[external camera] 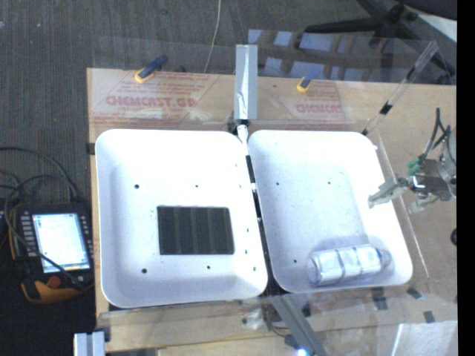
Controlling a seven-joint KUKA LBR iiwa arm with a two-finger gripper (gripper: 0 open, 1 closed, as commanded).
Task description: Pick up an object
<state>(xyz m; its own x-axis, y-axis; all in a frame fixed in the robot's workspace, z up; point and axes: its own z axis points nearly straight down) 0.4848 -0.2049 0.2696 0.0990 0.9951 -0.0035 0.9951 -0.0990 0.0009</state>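
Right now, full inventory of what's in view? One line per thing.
White bins: 2, white, side by side on the bench; left bin, right bin.
Dark ribbed panel: 1, black, flat on the left bin's floor.
Wrapped bundle: 1, pale silvery-white, lying in the right bin's near corner.
Clamps: 2, yellow and blue, on the clear sheet behind the bins; one, other.
Handheld pendant: 1, black with lit screen, on the floor left of the bench.
Chair base: 1, black, top right on the carpet.
Gripper: 1, grey-metal, at the right bin's right edge, above its rim, nothing seen between the fingers.
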